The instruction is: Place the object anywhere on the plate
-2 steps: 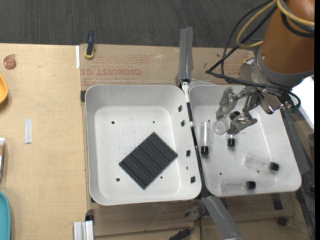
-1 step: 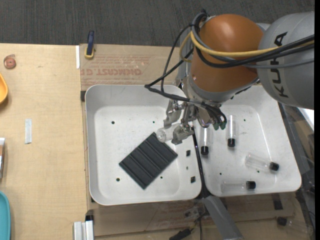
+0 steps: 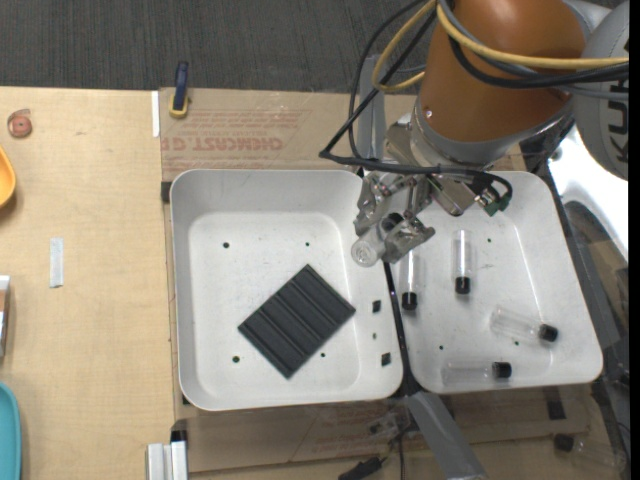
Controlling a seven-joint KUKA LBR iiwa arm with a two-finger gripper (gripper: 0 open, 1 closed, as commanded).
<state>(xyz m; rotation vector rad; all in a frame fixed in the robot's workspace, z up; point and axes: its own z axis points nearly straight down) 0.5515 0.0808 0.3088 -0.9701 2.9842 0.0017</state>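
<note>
Your end effector [image 3: 392, 236] hangs over the seam between the bins, clamped on a clear tube [image 3: 368, 249]. The dark plate [image 3: 297, 320] lies in the left bin [image 3: 200, 193], well apart. More tubes [image 3: 461, 263] lie in the right bin [image 3: 570, 268].

Illumination is bright, even and diffuse from overhead; the white bins [image 3: 290, 203] render near overexposure, with only faint, soft shadows along their inner walls. A broad soft highlight sits on the orange band [image 3: 500, 48] above the bins. Focus is moderately soft throughout.
</note>
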